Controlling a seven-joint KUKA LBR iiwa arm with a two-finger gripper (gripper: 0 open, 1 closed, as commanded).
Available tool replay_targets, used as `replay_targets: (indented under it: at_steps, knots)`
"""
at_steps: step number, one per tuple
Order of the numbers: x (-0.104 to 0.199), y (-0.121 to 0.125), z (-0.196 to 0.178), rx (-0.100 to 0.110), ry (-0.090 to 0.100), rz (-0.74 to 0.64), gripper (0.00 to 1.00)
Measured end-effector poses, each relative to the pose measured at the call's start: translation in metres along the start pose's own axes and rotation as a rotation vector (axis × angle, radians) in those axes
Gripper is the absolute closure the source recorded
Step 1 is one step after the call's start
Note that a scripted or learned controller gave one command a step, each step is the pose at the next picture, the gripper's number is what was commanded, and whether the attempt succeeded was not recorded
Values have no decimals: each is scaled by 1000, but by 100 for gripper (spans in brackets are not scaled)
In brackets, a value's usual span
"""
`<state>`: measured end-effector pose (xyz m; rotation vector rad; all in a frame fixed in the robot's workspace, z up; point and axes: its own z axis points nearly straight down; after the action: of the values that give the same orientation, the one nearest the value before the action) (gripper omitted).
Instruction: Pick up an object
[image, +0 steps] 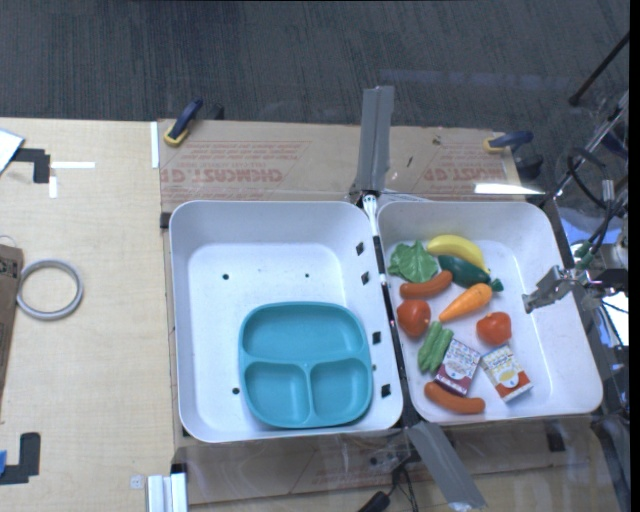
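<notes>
Over at the right side of the frame, the small grey metal gripper (543, 290) hangs above the right wall of the right white bin (560, 235). It is too small and blurry to tell how it is set, and nothing shows in it.

Left of it, in the middle of that bin, lie the toy foods. Nearest is a round red tomato (494, 326), with a small white and orange carton (507, 373) just below it. An orange carrot (466, 301) lies slanted beside the tomato. Above the carrot sit a dark green cucumber (464, 271) and a yellow banana (456, 248). Further left are a green leafy lettuce (413, 263), a red-orange sausage (425, 287), another red tomato (413, 317), a green bean pod (434, 346) and a small red and white box (457, 366). One more sausage (454, 400) lies at the bottom.

The left white bin (200, 240) holds a teal plastic plate with three parts (305, 364).

A roll of clear tape (46, 289) lies on the tan bench (90, 400) at the far left.
</notes>
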<state>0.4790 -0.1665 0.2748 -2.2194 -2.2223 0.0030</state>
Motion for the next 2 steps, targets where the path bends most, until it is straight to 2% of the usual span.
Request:
replay_targets:
  at_steps: [1, 2]
  knots:
    - [-13, 49, 136, 2, 1, 319, 0]
    - [8, 99, 184, 0, 0, 256, 0]
